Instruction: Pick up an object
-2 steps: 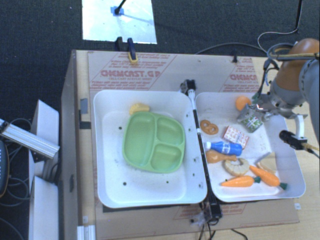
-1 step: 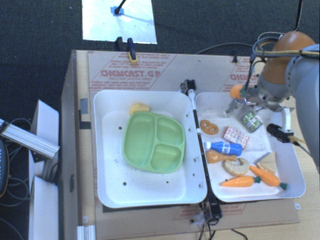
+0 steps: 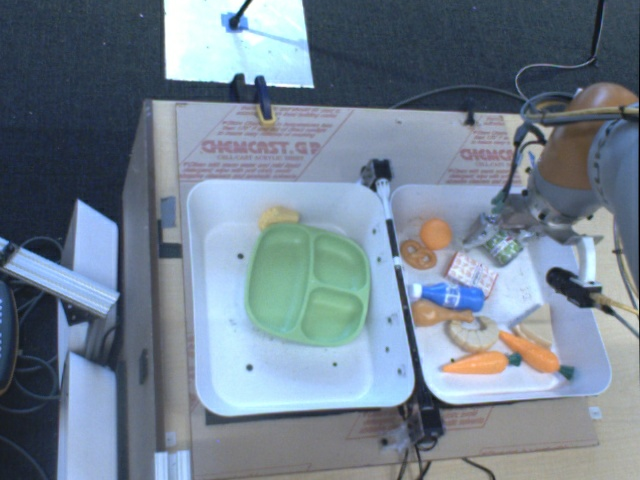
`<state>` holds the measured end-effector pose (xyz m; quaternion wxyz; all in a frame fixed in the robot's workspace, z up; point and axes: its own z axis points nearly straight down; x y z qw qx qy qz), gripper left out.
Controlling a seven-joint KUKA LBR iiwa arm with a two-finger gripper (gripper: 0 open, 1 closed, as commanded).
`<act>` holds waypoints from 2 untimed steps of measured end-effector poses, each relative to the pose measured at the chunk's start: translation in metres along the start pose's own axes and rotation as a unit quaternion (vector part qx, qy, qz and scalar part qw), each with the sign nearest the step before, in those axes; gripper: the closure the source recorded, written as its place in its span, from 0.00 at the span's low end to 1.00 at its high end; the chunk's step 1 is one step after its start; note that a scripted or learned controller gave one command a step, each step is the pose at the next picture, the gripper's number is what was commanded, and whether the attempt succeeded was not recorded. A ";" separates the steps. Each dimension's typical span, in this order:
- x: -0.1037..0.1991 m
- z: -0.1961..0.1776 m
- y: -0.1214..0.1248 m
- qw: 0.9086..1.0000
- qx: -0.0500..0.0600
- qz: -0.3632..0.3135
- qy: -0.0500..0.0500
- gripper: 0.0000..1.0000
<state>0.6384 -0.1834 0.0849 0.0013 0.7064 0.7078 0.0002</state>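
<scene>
A: What sits in the left bin (image 3: 225, 368)?

B: A green divided tray (image 3: 308, 285) mid-bin, with a yellow piece (image 3: 279, 216) at its far edge.

A: And the pickable things?

B: Crowded into the right bin (image 3: 590, 368): two carrots (image 3: 500, 356) near the front edge, a blue bottle (image 3: 450, 294) by the left wall, an orange ball (image 3: 435, 233) farther back.

A: The gripper (image 3: 503, 230)?

B: Low over the far edge, likely reaching; whether it grips, I cannot tell.

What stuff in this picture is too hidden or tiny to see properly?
- The claw: camera view, too small and cluttered to tell how it is set, or whether it has the small green thing under it.
- Yellow thing: camera view, the green tray covers its lower part.
- Small box: its print is too tiny to read.
- Arm: cut off by the right edge.
</scene>
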 end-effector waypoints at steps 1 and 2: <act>0.000 -0.011 0.001 1.000 -0.002 -0.001 0.000 1.00; 0.087 -0.100 0.026 1.000 -0.002 -0.001 0.001 1.00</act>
